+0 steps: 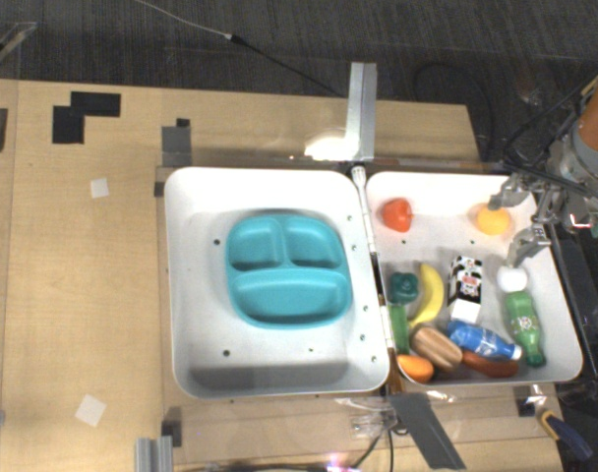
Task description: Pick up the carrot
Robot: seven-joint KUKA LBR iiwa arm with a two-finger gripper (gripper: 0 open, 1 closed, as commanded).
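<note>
The carrot [414, 367] is a short orange piece in the front left corner of the right bin [565, 347], lying against a hot dog [437, 346]. My gripper [516, 222] hangs over the bin's far right side, well away from the carrot. Its two fingers [504, 195] are spread and point left, open. A yellow lemon [492, 221] lies just left of the fingertips; nothing is held between them.
The right bin also holds a red tomato [396, 214], a banana [429, 294], a milk carton [465, 288], a green bottle [523, 324], a blue bottle [484, 341] and a green vegetable [398, 324]. A teal divided plate [287, 268] sits in the left bin [196, 362].
</note>
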